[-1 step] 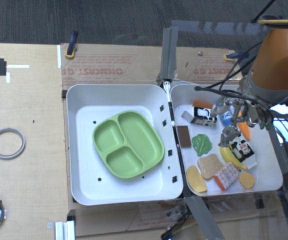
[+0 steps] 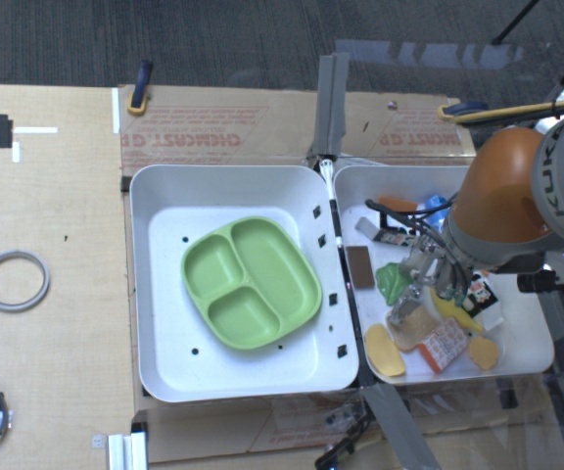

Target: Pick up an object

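Two shallow white bins are shown side by side on the bench. The left bin (image 2: 155,292) carries one green divided plate (image 2: 253,282), lying flat near its centre, with three compartments. The right bin (image 2: 517,355) carries the clutter from which an object is to be picked.

The gripper (image 2: 421,284) is lowered into the middle of the right bin, just beside a green leafy piece (image 2: 392,282) and above a clear plastic packet (image 2: 411,323). Whether anything is gripped cannot be told from this view.

Counted in the right bin: one green leafy piece, one clear packet, one brown block (image 2: 359,266) at the left wall, one red-and-white wrapper (image 2: 446,344), one yellow banana-like piece (image 2: 450,311), and two tan rounded pieces, one (image 2: 384,351) at the front-left corner and one (image 2: 484,352) near the front edge. Items at the rear wall are partly hidden by the arm.

The leafy piece is judged light and soft; a pinch across its bunched middle is suggested. The packet is judged thin and slippery, and likely to slide. The tan pieces are judged stiff and easiest taken across their narrow width.
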You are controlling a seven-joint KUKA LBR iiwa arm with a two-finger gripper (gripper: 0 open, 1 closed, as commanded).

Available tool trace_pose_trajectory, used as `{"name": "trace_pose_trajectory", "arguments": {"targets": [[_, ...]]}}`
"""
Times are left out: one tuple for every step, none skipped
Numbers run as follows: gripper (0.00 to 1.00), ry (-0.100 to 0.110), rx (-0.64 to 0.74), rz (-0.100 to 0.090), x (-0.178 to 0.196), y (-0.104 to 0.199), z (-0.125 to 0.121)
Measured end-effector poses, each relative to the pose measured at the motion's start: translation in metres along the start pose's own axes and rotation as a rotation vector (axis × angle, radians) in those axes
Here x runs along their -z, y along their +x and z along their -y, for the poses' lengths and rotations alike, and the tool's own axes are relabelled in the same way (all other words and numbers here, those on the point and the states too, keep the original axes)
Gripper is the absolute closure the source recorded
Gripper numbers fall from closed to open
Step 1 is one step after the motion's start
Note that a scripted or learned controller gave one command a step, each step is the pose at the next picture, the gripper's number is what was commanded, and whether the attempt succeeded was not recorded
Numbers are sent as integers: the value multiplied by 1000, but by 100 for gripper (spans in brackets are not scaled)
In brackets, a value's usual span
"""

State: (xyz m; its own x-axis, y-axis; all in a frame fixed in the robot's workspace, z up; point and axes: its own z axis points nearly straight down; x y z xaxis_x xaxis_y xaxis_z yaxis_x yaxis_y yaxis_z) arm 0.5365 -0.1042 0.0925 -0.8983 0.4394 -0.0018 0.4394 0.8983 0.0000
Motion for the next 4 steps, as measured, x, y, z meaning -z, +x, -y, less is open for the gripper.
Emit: {"name": "trace_pose_trajectory", "arguments": {"targets": [[100, 0, 2, 4, 10, -1, -1], [100, -1, 258, 1, 100, 34, -57], [100, 0, 292, -2, 99, 111, -129], [100, 0, 165, -1, 99, 123, -129]]}}
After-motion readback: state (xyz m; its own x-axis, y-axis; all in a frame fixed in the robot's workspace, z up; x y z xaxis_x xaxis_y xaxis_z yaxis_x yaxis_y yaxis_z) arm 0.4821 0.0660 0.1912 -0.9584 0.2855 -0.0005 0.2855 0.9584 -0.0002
